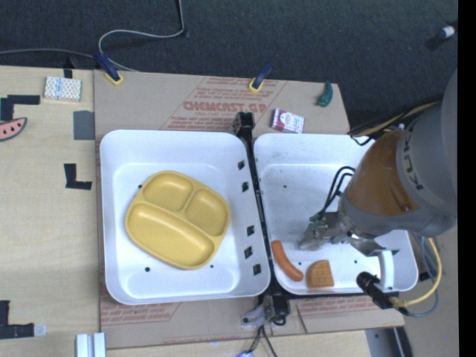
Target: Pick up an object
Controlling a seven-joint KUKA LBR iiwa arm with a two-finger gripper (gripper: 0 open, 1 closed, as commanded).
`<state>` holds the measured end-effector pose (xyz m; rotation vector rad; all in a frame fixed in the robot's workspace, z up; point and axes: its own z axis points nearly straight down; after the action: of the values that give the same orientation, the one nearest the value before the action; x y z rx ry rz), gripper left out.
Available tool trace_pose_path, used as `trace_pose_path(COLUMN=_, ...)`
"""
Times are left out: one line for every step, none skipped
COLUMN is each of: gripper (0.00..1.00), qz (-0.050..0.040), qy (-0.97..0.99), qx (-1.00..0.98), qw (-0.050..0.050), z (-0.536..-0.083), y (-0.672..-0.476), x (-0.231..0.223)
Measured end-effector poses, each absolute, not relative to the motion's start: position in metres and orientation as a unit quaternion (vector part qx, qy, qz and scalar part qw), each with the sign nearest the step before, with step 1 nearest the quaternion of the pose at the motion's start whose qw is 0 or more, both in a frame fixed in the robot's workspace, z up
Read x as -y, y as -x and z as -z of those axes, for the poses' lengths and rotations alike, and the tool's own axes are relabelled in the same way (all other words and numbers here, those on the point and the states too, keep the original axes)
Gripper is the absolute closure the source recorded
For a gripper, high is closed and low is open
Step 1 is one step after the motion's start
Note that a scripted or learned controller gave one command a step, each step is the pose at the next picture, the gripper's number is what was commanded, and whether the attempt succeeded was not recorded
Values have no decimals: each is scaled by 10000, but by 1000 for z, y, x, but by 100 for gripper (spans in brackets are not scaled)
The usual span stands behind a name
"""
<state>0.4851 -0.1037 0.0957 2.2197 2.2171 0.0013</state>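
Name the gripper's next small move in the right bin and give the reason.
Probably a short shift toward the hot dog, then descend: the gripper sits just above and right of it in the right bin, nothing visibly between its fingers. The waffle lies nearby too.

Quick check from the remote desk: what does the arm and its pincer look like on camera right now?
The arm is a bulky, rounded grey body with a broad orange band above the wrist. A black cable loops down along the wrist toward the small dark metal pincer. No markings are legible on it.
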Motion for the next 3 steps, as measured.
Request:
trace_pose_path(gripper=100, qz=-3, qy=-7063, qx=-7080, qw=-6, z=-184, y=-484, x=21)
trace_pose_path(gripper=100, qz=4, qy=-7062, qx=-7080, qw=-13, z=-193, y=-484, x=21)
trace_pose_path(gripper=0, qz=6, qy=-7062, qx=-7080, qw=-12, z=-193, y=-484, x=21)
